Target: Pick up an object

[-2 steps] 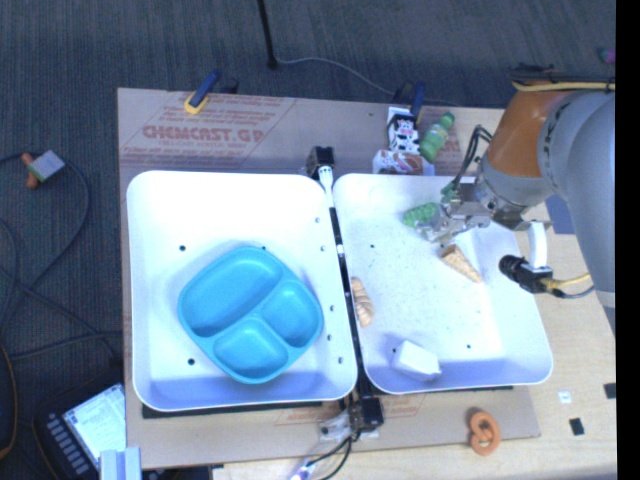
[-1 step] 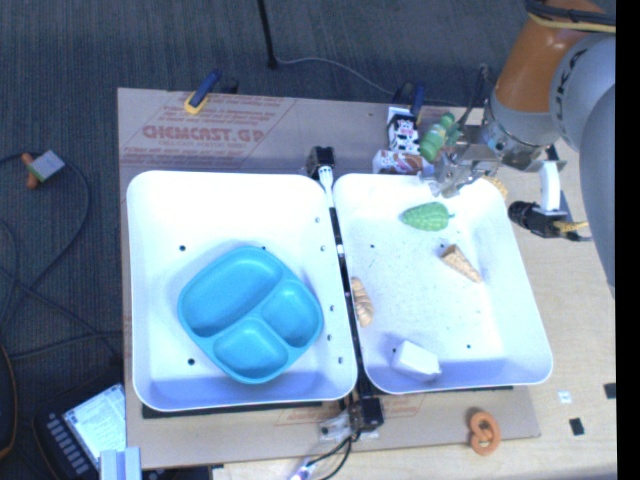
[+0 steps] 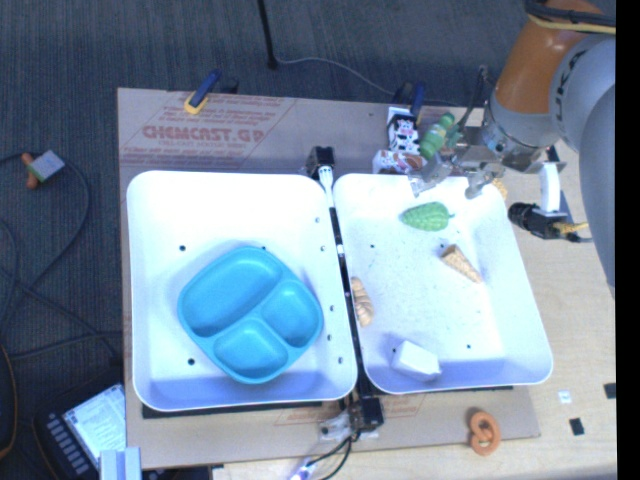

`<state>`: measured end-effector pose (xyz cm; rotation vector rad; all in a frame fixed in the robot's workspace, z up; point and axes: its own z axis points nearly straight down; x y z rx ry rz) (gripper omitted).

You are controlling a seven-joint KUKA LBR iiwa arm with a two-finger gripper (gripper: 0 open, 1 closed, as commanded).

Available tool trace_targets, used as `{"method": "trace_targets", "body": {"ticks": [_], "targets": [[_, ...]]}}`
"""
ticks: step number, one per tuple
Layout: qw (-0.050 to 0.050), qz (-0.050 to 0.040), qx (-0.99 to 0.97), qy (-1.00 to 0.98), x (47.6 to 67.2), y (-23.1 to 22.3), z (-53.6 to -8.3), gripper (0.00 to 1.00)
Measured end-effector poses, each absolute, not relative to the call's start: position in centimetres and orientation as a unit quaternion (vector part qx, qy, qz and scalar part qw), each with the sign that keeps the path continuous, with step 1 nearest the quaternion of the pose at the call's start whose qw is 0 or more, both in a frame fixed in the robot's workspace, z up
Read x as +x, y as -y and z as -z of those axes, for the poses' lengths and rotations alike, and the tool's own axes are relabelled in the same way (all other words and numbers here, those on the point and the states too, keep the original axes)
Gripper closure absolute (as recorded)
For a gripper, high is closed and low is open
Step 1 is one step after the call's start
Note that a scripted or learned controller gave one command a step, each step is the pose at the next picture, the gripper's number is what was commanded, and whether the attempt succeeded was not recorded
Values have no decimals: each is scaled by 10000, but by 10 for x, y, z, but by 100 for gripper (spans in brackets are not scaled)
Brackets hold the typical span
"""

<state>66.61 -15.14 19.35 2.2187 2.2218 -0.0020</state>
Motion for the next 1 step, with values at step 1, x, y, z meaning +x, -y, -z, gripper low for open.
{"method": "trace_targets", "body": {"ticks": [1], "targets": [[26,-13,7071,-7071,635,125,-88,0]]}}
